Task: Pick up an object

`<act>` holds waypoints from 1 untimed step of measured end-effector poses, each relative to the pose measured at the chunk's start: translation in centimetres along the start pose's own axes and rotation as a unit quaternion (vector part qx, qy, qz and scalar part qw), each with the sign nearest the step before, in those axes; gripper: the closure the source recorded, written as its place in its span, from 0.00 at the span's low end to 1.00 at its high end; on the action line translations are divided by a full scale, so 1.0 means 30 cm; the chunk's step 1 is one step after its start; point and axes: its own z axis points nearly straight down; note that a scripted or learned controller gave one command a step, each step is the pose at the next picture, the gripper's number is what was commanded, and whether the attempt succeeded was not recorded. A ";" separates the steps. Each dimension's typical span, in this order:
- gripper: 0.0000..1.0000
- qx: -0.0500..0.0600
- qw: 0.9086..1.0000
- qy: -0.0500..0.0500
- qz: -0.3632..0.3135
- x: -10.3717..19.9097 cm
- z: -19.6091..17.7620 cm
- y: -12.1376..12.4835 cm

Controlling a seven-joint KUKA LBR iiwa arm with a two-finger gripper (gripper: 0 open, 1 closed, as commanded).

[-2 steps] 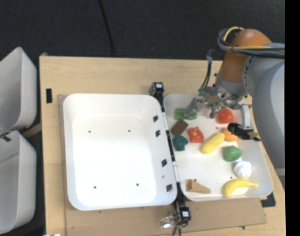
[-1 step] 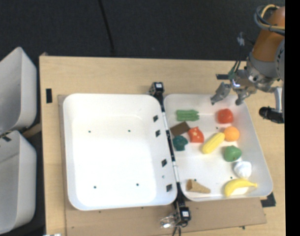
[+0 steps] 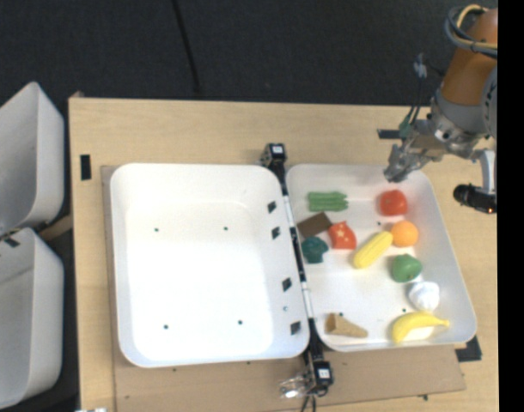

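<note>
— What sits closest along the near rim of the right bin (image 3: 451, 256)?

— Closest are a yellow banana (image 3: 418, 325) in the near right corner and a tan wedge (image 3: 344, 326) to its left, both close to the rim. Just behind the banana lies a white lump (image 3: 424, 295), then a green round piece (image 3: 405, 268).

— And further in?

— A yellow corn cob (image 3: 372, 250) lies slantwise mid-bin, with an orange ball (image 3: 404, 233) touching its upper end. Left of the cob sit a red chunk (image 3: 342, 235), a teal piece (image 3: 313, 249) and a brown block (image 3: 313, 225), near the divider between the bins. Beyond them a green pepper-like thing (image 3: 328, 201) lies flat, and a red tomato (image 3: 393, 202) sits to its right.

— Where is the gripper (image 3: 401, 168)?

— Above the far right part of that bin, just behind the tomato. Whether it is apart or together cannot be told; nothing shows in its grasp.

— The left bin (image 3: 193, 264)?

— White, beside the right one on the bench (image 3: 90, 144).
</note>
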 end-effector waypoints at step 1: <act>1.00 0.004 1.000 0.002 0.001 -0.009 -0.131 -0.002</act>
